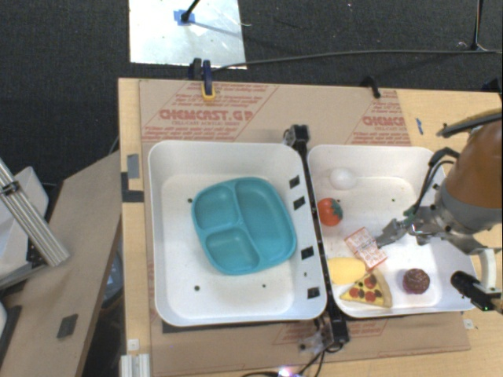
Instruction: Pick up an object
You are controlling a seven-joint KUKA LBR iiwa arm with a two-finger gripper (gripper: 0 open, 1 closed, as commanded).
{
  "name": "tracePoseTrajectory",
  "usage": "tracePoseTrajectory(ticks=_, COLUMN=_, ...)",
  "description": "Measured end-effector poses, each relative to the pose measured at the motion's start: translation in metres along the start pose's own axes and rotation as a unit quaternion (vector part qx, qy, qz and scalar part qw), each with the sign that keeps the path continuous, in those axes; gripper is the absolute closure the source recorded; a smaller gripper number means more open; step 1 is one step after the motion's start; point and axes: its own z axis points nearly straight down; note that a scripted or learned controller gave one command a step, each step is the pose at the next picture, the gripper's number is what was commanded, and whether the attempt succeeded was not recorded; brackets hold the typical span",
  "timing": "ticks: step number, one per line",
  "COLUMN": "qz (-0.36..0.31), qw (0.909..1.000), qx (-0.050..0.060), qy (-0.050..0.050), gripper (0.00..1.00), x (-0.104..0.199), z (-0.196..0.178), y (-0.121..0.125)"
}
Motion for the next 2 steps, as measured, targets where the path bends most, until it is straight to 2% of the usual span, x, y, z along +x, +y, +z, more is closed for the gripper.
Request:
tracePoseTrajectory(ticks=1, qz=0.0, qw=1.0, qx=-0.004, qy=0.001, gripper=0.0, x=0.001, z=0.044, y=0.003)
tracePoseTrajectory(ticks=2, qz=-0.001, qw=1.0, qx=-0.009, qy=0.001, gripper=1.0, x=0.001, z=0.029, y=0.006)
